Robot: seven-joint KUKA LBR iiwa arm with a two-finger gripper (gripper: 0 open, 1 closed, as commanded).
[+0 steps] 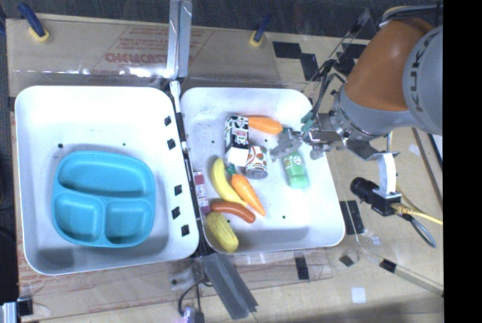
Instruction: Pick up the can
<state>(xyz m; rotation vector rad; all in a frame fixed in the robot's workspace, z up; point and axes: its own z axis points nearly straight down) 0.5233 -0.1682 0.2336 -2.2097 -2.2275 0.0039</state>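
The can (257,162), small with a red and white label, lies in the middle of the right bin (320,227). It touches a white carton (238,157) on its left and an orange carrot (247,193) below it. My gripper (286,142) hangs just right of the can, above the top of a green bottle (297,172). Its grey fingers (279,150) look open with nothing between them. The arm's orange band (384,65) sits further right.
Also in the right bin are a black-and-white milk carton (239,130), a second carrot (264,125), a banana (219,178), a red sausage (233,211) and a yellow corn cob (221,231). The left bin (30,163) holds a blue divided tray (105,197).
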